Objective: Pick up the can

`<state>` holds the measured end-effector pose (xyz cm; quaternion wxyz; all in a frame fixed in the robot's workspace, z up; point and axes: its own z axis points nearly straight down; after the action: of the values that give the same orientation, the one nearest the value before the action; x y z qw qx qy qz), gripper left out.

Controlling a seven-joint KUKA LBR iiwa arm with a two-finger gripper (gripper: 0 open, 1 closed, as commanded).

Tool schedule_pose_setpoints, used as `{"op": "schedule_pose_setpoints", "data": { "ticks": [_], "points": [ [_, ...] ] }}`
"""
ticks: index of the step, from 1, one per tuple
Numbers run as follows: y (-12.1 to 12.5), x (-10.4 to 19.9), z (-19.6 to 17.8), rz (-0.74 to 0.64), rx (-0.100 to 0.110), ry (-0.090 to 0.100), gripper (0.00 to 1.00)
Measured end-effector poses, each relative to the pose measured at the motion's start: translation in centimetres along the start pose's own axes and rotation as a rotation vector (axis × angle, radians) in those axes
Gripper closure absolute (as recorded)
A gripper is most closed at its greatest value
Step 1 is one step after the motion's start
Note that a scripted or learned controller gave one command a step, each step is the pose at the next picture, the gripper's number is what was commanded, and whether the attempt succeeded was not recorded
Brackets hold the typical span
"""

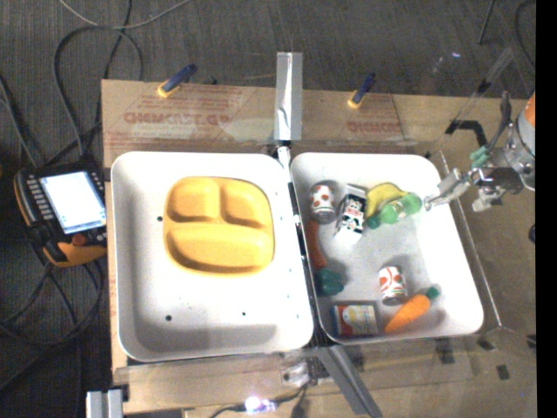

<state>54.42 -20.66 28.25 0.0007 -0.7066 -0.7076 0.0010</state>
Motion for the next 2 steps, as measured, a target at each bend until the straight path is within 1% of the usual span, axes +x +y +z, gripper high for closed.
{"op": "schedule_pose_setpoints", "data": {
  "ticks": [1,2],
  "points": [
    [-2.8,-0.5,18.2,-0.074,-0.002,0.004,0.00],
    [-4.8,-1.4,15.3,-0.003,0.000,0.004,0.00]
  ]
}}
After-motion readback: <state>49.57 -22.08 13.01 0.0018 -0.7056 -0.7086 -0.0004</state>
